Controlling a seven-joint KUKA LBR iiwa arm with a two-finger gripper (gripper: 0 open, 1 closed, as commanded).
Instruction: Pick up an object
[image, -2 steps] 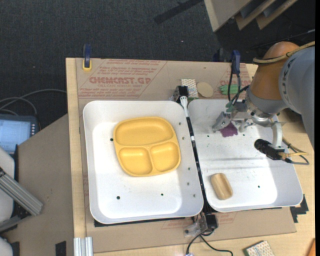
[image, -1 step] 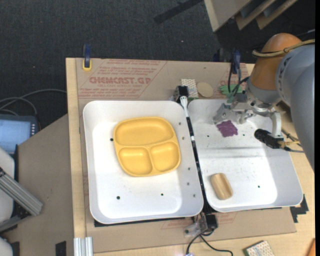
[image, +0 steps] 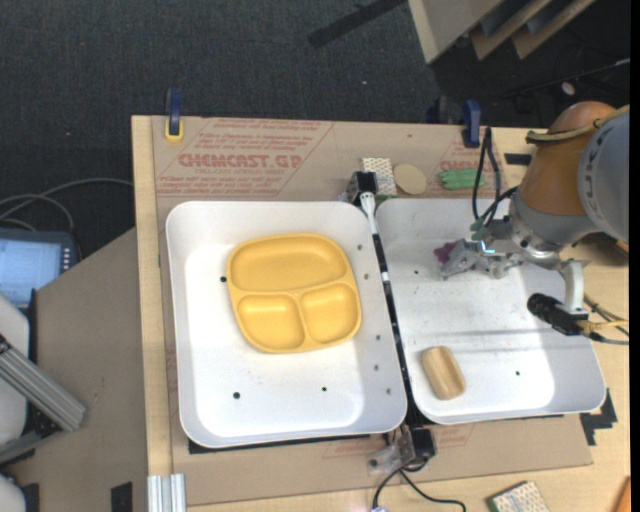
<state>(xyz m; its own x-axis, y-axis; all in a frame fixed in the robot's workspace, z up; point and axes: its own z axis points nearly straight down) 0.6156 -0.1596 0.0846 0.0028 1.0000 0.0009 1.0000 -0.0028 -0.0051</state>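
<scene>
Nearest the camera, along the bench's front edge, we note a dark cable fitting (image: 412, 447) at the seam where the two bins meet. Just beyond it, in the right bin (image: 560, 395), we record a small tan block (image: 441, 371) lying flat on the bin floor near the front, apart from all else. In the left bin (image: 200, 380) we find a yellow divided plate (image: 294, 291), resting level toward the middle of that bin. Farther back in the right bin, the gripper (image: 462, 258) sits low over the floor near the rear wall, well apart from the tan block. We cannot tell how it is set, nor whether it has hold of anything. Behind the bins, on the cardboard sheet (image: 250, 155), lie a tan disc (image: 409, 179) and a green item (image: 459, 180)
</scene>
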